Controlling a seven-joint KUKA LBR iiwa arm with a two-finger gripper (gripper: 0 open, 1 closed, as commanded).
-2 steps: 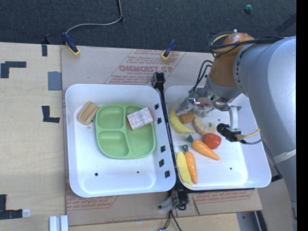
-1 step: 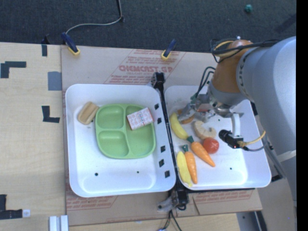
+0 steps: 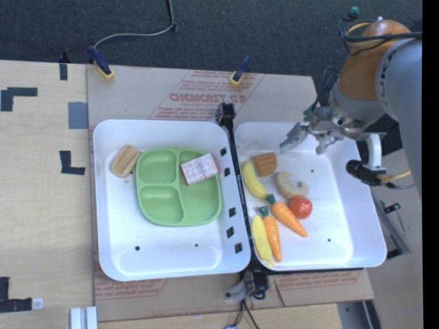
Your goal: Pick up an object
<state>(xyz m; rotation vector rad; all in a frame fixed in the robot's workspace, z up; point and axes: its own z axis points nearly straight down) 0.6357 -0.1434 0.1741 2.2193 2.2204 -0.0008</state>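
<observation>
My gripper (image 3: 306, 142) hangs open over the far edge of the right bin (image 3: 357, 245), with nothing between its fingers. Just below and to its left lies a brown bread piece (image 3: 265, 164). Nearer the bin's middle are a beige lump (image 3: 289, 184), a red tomato (image 3: 300, 206), a banana (image 3: 254, 181), two orange carrots (image 3: 289, 218) (image 3: 271, 235) and a yellow corn-like piece (image 3: 260, 239).
The left bin (image 3: 116, 252) holds a green divided plate (image 3: 178, 187) with a small pink-and-white packet (image 3: 199, 168) on it, and a tan bread slice (image 3: 125, 161) beside the plate. A black divider clip (image 3: 225, 113) sits between the bins. The arm fills the upper right.
</observation>
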